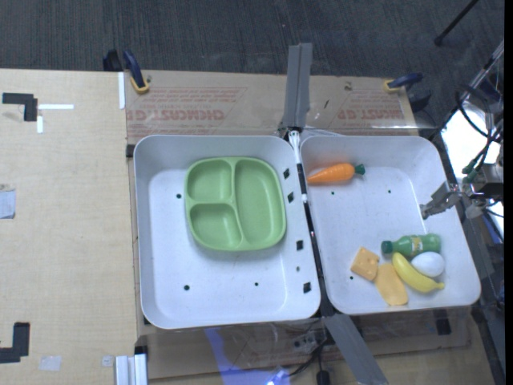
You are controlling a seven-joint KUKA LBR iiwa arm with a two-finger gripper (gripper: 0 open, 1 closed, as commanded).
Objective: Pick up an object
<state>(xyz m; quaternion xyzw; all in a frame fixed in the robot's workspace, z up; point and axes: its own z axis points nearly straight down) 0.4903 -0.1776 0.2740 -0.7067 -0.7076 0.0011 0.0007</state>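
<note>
The bench bears two shallow white plastic bins side by side; the left bin [160, 295] carries a pale green three-compartment plastic plate [236, 204] set toward its far edge, nearer the shared wall; the right bin [361, 295] holds all the small things: an orange toy carrot with a green top [332, 174] near its far left corner, a yellow toy banana [414, 273] at the near right corner touching a white egg [428, 264], a green bottle with a yellow cap [414, 245] just beyond them, and two flat cheese-coloured pieces [378, 273] beside the banana; the task looks barely begun, since every object lies in the bin and none is lifted; the grey metal claw [439, 202] sits at the right bin's right edge, touching nothing that can be made out; whether it is spread or pressed together I cannot tell
</note>
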